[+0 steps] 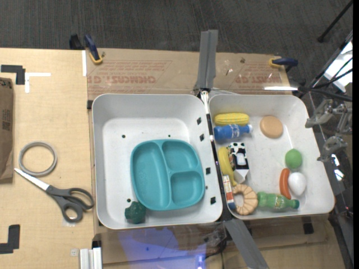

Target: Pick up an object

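The wooden bench [50, 217] carried two shallow white bins side by side, the left bin [109, 150] touching the right bin [305, 108] along a shared middle edge. A teal divided plate [167, 174] took up most of the left bin's floor, with a small dark green toy [134, 212] just beside its near left corner. Out on the bench, left of the bins, lay grey-handled scissors [59, 196] and, above them, a roll of tape [37, 158]. Every other thing to pick lay in the right bin: a yellow corn cob [231, 118] and a blue bottle [231, 131] near the far left, a tan bun [271, 126] to their right, a banana [225, 162] touching a black-and-white carton [239, 156], then a green bottle [277, 202] lying beside a ringed pastry [245, 199] along the near wall. A green ball [293, 158] sat above a white egg [297, 182], which touched an orange sausage [284, 181]. The gripper [330, 129] hung at the right bin's right rim, holding none of these; whether it was open or closed could not be told.
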Tool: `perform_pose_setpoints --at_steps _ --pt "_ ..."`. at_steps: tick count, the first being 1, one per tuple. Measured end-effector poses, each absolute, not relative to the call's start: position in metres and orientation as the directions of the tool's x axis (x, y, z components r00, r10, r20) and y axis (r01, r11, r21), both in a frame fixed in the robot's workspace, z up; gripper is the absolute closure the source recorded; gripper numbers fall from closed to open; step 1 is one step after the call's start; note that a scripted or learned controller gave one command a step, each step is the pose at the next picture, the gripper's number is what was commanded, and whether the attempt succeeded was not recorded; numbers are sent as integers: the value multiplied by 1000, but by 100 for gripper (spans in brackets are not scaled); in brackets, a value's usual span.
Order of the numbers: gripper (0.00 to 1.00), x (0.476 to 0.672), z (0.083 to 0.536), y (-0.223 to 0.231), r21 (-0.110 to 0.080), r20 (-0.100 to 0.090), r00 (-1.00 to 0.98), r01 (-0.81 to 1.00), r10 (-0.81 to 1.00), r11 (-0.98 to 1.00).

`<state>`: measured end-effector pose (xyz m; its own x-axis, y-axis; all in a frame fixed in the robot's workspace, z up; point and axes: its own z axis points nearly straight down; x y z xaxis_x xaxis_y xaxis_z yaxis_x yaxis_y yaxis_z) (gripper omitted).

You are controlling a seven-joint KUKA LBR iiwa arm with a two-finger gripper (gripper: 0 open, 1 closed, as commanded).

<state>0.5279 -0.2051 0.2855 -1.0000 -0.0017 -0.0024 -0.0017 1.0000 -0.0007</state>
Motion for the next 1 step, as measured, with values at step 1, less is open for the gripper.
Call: perform_pose_setpoints --at_steps 1 --pt "0 540 153 -149 0 -1 -997 77 77 997"
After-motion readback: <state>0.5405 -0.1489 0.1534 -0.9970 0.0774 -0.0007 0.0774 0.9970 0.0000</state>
